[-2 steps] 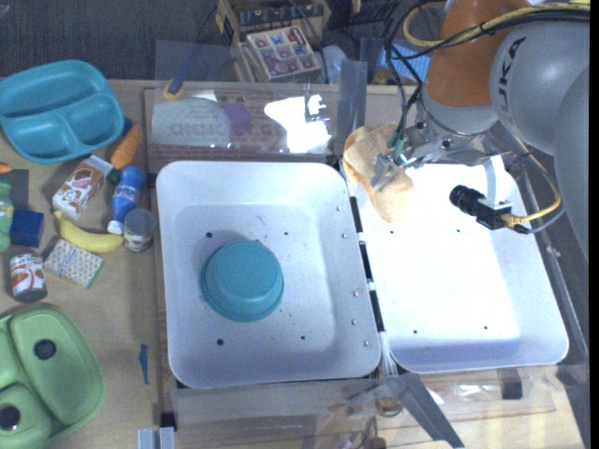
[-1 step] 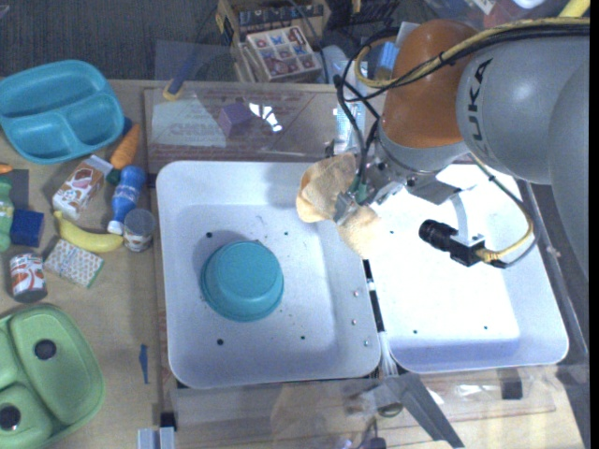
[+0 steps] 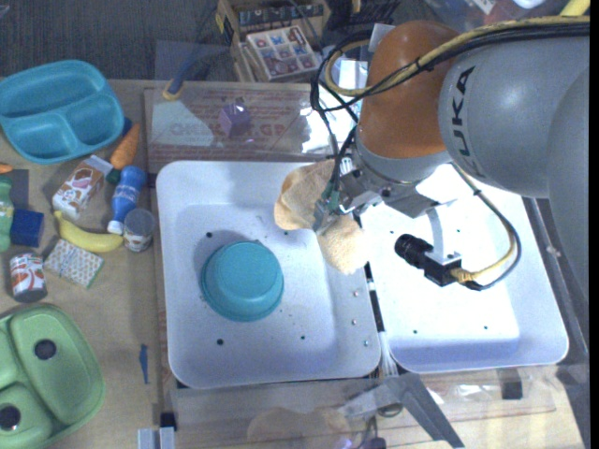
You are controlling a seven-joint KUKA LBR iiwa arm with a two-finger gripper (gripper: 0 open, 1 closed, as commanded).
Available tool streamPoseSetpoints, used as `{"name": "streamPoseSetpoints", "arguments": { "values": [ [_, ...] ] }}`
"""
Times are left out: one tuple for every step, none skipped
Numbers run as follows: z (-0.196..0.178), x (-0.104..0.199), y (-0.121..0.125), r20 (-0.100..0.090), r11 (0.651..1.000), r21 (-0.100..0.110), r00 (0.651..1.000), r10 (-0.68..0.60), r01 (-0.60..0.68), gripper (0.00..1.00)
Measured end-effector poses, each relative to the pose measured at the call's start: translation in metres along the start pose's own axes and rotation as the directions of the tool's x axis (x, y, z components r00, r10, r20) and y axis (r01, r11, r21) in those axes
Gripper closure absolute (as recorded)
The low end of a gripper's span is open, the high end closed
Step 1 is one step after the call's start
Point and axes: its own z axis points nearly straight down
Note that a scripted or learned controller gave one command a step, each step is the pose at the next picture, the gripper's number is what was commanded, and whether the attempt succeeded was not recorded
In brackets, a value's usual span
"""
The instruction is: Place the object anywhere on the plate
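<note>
The arm [image 3: 487,73] reaches in from the right and bends down over the place where the two white bins meet. The gripper [image 3: 335,206] hangs at the right edge of the left bin [image 3: 187,344], and a tan, soft-looking object [image 3: 309,215] sits right at its tip. One part of the object shows to the left of the fingers and another part below them, so it seems to be grasped between them, though the wrist hides the exact contact. The object is above the upper right part of the left bin, near the wall that divides the bins. The blue plate [image 3: 243,279] lies in the middle of the left bin, to the lower left of the object and apart from it. The right bin [image 3: 487,335] is beside it, under the arm.
</note>
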Motion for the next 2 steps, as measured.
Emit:
{"name": "streamPoseSetpoints", "arguments": {
  "values": [
    [0.012, 0.057, -0.001, 0.000, 0.999, 0.001, 0.999, 0.047, -0.047, 1.00],
    [0.024, 0.124, 0.022, 0.001, 0.997, -0.001, 0.997, -0.076, 0.076, 1.00]
  ]
}}
